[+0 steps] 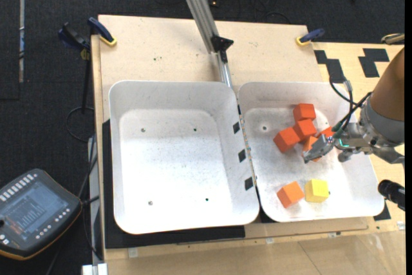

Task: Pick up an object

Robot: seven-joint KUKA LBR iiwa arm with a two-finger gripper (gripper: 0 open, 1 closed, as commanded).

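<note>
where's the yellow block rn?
In the camera view, the yellow block sits in the right bin, near its front edge, just right of a lone orange block and below the gripper.

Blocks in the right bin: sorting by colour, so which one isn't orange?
The yellow block, at the near edge of the right bin. It sits beside a lone orange block; the other orange blocks cluster farther back.
</note>
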